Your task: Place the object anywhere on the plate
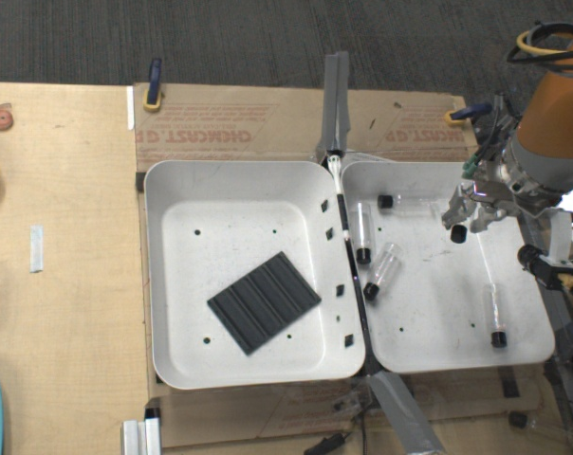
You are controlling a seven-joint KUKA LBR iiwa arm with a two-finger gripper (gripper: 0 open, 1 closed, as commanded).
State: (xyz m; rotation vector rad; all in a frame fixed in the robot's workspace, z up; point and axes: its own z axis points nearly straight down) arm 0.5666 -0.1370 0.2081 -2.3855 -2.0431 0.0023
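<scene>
Since nothing's sitting on the plate [265, 301] yet, I'd call this the pick-up stage, with the drop-off not started. The plate is a dark, ribbed rectangle lying flat and skewed in the left bin [152, 282], and it's bare on top.

What has to go on it looks like one of the little tubes, and all of them are in the right bin [429, 301], so off to the right of the plate. They're clear plastic with black caps, and against the white they nearly vanish; the caps are mostly what you can spot. The closest tube [362, 230] lies just right of the plate, past the wall between the bins. The slanted tube [383, 268] is right beside that one, a touch further from the plate. The back tube [400, 200] is up and right of the plate, and the far tube [495, 316] is well away to the right.

The pincer [459, 224] hangs over the right bin, well right of the plate, on the end of the grey-and-orange arm [550, 126]. There's a dark blob at its tip, but I honestly can't tell whether that's a cap or part of the tool, so whether it's released or clenched on anything is a no-call from me.

My guess for the next move: get a solid hold on one tube, lift it clear of the bin wall, carry it left over the plate, and set it down. Round and slick, so it'll probably roll along those ribs.
</scene>
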